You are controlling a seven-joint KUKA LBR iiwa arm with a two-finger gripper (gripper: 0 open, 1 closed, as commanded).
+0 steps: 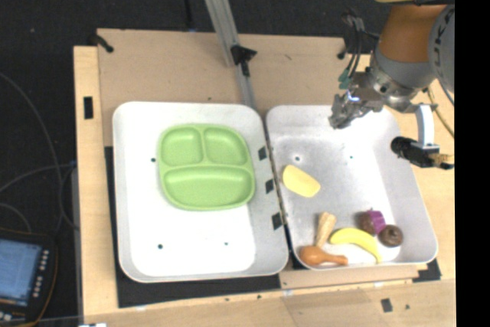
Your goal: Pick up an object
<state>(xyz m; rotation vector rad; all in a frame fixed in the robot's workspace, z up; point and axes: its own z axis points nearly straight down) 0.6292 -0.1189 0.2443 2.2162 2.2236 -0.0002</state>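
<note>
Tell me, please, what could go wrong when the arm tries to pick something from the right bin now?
1. The banana, purple piece, brown piece and orange piece crowd the near corner of the right bin, so a grasp there may catch two things or hit the wall.
2. The end effector hovers at the far edge, away from every item, so closing here would probably catch nothing.
3. The yellow piece looks low and rounded and may slip.

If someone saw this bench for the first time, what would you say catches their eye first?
Probably the green divided plate, lying alone in the left bin. Next, the arm's orange band at the upper right, with the gripper over the right bin's far edge. Then the toy food there: a yellow piece mid-bin and a banana in the near corner cluster.
</note>
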